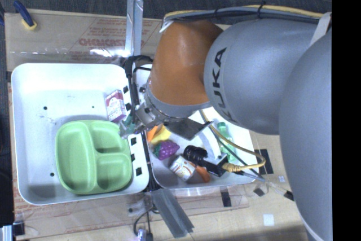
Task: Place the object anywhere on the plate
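Arm reaching in from the right, wrist lowered over the divide between the two bins.

The orange band [177,68] hides most of the hand [134,121]; whether it is open or grasping anything cannot be told. The green plate [93,156] lies in the left bin [34,93], a small red packet [115,105] just beyond its far rim.

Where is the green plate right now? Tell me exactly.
The green plate lies in the left white bin, toward its front, with a small red-labelled packet just behind it and the gripper beside its right rim.
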{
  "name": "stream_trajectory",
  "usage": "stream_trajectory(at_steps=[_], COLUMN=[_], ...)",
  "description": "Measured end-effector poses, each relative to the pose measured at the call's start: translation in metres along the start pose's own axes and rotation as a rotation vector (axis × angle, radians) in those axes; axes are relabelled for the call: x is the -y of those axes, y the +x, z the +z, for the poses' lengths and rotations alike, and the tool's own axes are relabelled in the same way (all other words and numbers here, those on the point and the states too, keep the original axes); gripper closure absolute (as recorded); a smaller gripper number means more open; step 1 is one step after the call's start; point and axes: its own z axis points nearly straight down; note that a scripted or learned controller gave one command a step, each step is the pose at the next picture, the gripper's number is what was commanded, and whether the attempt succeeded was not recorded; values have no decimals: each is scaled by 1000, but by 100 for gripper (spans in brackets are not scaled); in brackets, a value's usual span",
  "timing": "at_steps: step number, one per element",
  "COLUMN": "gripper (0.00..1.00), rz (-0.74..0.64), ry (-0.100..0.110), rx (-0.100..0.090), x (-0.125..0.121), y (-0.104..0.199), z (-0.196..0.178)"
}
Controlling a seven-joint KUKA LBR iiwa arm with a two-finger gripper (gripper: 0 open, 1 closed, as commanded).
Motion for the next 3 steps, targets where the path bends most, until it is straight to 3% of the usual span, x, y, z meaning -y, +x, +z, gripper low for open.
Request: stream_trajectory(at_steps=[1,2,3], gripper=[100,100,100], rz=[-338,-354,-283], ry=[2,2,-3], rx=[0,0,2], x=[-21,-19,9], y=[42,40,-17], z=[66,115,21])
